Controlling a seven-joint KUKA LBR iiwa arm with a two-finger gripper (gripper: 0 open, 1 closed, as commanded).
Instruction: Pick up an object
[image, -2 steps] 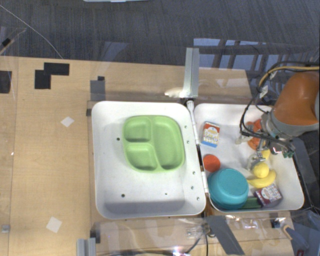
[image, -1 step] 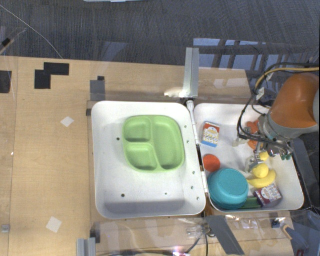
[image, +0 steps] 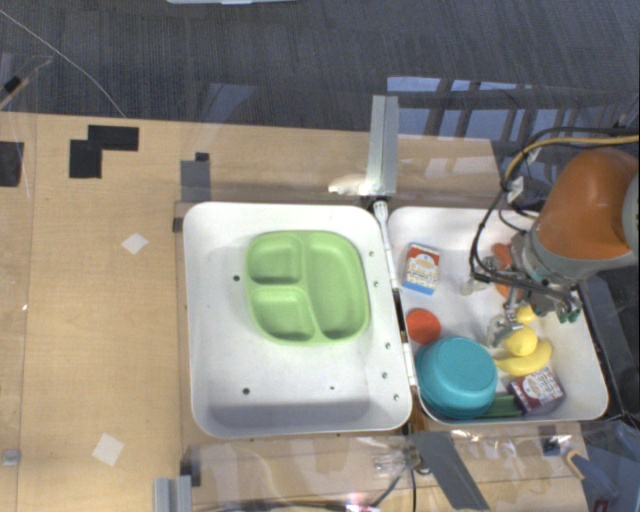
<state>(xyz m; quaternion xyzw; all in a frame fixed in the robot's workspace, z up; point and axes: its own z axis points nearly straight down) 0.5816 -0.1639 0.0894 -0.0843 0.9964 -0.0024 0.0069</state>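
In the right bin (image: 455, 228) lie a small white and orange carton (image: 422, 268), an orange-red ball (image: 424, 324), an upturned teal bowl (image: 457, 375), a yellow toy (image: 524, 346) and a purple packet (image: 541, 388). My gripper (image: 509, 322) hangs low at the bin's right side, right over the top of the yellow toy and close to the bowl's rim. The wrist with its orange band (image: 590, 205) hides part of the gripper. A small orange-red piece (image: 500, 256) peeks out beside the wrist.
The left bin (image: 215, 380) holds a green divided plate (image: 305, 285). A narrow green item (image: 503, 406) is wedged between the bowl and the packet. Black cables (image: 487, 235) loop off the wrist over the right bin. A metal post (image: 383, 140) stands behind the bins.
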